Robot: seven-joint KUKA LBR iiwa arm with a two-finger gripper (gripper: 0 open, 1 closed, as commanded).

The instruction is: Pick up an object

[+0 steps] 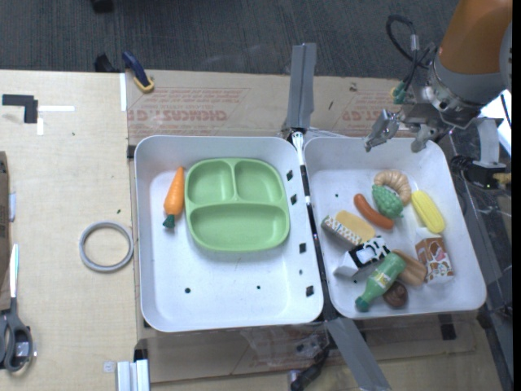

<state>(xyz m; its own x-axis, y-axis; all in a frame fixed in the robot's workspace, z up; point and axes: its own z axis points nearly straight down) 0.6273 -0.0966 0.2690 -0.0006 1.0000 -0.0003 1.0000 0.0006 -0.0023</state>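
The gripper (pixel 402 131) hovers over the right bin's (pixel 338 160) rear rim, jaws apart and holding nothing. The toy corn cob (pixel 428 211) lies in that bin beside the toy hot dog (pixel 374 211).

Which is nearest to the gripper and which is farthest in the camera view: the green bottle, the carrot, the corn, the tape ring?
From the gripper:
1. corn, right bin, just below it.
2. green bottle, right bin's front.
3. carrot, left bin, beside the green tray.
4. tape ring, on the bench, far left.
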